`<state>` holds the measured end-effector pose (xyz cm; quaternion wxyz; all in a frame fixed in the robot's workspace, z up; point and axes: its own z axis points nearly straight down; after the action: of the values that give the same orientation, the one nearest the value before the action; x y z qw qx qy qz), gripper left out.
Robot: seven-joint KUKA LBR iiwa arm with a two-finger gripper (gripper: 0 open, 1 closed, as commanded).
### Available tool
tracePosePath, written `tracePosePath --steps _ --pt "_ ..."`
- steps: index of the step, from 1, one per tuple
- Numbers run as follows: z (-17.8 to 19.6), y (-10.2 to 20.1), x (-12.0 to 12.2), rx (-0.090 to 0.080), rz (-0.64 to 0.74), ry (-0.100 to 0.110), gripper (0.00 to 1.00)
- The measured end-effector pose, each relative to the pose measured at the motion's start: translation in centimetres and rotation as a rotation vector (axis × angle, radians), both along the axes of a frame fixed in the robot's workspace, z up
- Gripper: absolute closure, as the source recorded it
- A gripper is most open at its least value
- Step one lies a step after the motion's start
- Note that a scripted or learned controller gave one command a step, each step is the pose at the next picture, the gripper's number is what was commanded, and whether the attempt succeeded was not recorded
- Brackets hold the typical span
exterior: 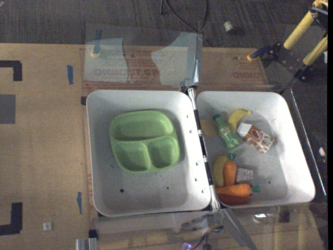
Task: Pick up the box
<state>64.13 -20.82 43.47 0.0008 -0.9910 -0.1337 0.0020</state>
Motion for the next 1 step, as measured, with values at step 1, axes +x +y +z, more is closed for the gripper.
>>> tracePosePath --steps 1 --pt "1.05 0.4 0.17 -0.001 0.008 0.0 1.0"
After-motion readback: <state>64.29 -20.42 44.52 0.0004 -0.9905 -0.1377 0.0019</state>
